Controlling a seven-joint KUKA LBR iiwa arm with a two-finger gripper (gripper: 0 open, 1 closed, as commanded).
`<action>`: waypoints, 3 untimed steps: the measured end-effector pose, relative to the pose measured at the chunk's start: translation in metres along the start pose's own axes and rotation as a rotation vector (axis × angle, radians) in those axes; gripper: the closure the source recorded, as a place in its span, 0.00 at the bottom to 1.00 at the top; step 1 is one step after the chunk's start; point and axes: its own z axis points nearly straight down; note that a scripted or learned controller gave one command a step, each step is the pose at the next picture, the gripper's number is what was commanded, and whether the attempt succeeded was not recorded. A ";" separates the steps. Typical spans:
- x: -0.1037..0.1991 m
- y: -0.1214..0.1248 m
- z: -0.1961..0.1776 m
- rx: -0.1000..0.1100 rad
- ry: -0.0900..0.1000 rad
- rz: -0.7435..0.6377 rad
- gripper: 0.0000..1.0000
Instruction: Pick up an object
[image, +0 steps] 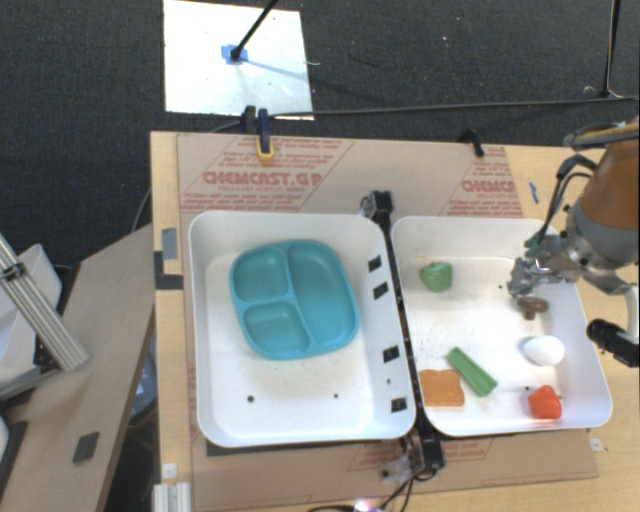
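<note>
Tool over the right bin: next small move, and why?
Probably lower straight down a little. The tool hangs over the right bin near its far right side, above a small brown object, with the white egg just nearer the camera. Nothing visibly gripped yet.

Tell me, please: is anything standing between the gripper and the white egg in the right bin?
Nothing visible does. The gripper hangs over the right bin's far right side, and the white egg lies just nearer the camera, with bare floor between. The red object sits beyond the egg.
</note>
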 end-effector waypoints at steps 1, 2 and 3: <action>0.000 0.002 -0.045 0.001 0.000 -0.001 1.00; 0.060 0.005 -0.034 0.004 0.002 -0.004 1.00; 0.115 0.001 -0.042 0.004 0.003 -0.005 1.00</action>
